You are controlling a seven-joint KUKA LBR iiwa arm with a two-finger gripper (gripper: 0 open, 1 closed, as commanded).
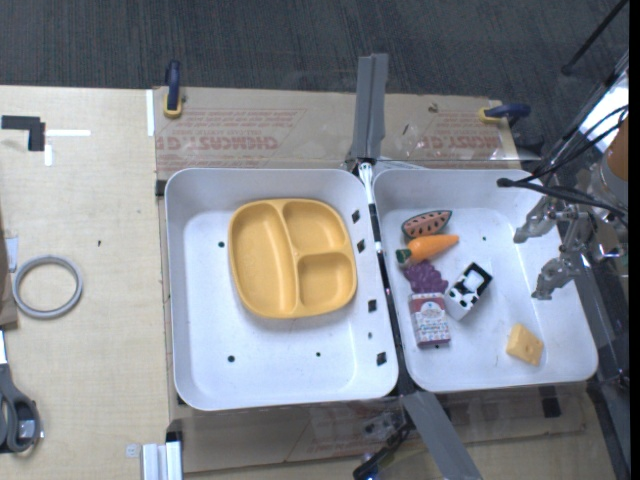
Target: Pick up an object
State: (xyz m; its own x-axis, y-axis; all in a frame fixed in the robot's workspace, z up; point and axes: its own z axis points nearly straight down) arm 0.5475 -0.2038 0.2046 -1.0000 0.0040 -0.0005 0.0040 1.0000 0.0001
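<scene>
Six small things are lying in the right bin (590, 363), and any of them could serve as the object to pick up: a watermelon slice (427, 223) at the far side, a carrot (428, 249) just near of it, a bunch of purple grapes (427, 278), a small red carton (432, 322), a black-and-white block (467, 289) beside the carton, and a yellow cheese wedge (524, 345) sitting alone toward the near right corner. The gripper (547, 258) is hanging over the right side of this bin with its two fingers spread apart and nothing between them. The cheese wedge is looking like the easiest candidate, since it is lying closest to the gripper and well apart from the rest. It is probably a light plastic toy, stiff and a little slick, so the fingers would be closing best across its flat faces rather than on a sloping edge, where it could squirt out. The cluster on the left is crowding together, so a grasp there is risking a nudge to neighbours. The left bin (190, 348) is holding a yellow divided plate (292, 258).
</scene>
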